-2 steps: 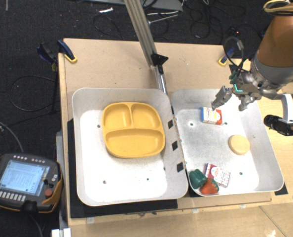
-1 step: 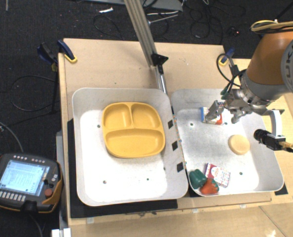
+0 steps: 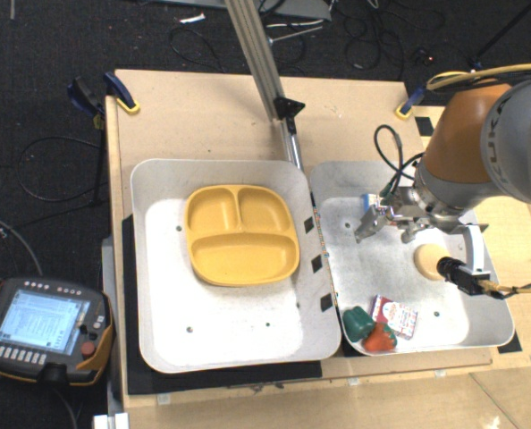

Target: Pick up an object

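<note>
Pincer [image 3: 370, 224] hangs over the right shallow white bin [image 3: 341, 195], nothing between its fingers; whether they are spread or closed, cannot tell. Pale round ball [image 3: 425, 260] lies near it. Green-and-red toy pepper [image 3: 370, 328] and red-white card packet [image 3: 398, 316] sit at the bin's front edge. Yellow divided plastic tray [image 3: 241, 235] rests in the left bin [image 3: 158, 239].

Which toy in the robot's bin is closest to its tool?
The pale round toy, just right of the tool. The green toy, red toy and little carton huddle by the front edge.
</note>
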`<state>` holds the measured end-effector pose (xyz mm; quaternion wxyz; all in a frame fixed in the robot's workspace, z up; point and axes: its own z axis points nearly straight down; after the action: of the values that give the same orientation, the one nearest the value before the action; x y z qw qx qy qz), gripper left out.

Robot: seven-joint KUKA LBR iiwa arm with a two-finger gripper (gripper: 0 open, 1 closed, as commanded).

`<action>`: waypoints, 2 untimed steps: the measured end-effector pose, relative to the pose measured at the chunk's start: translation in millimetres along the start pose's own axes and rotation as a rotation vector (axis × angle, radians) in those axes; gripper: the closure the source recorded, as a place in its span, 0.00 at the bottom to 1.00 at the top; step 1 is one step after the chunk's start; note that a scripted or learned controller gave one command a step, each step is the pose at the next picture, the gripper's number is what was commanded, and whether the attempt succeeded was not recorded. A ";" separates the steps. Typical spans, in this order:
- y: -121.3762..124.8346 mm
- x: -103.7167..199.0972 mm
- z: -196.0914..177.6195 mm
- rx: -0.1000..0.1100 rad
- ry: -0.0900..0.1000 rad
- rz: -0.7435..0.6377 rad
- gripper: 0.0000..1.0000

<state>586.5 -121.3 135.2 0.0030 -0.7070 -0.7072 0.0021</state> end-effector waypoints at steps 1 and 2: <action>0.4 0.8 41.2 -0.006 -0.001 0.000 0.00; 0.9 0.4 29.7 -0.009 -0.002 0.001 1.00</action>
<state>587.2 -120.8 105.5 -0.0007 -0.7073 -0.7069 -0.0004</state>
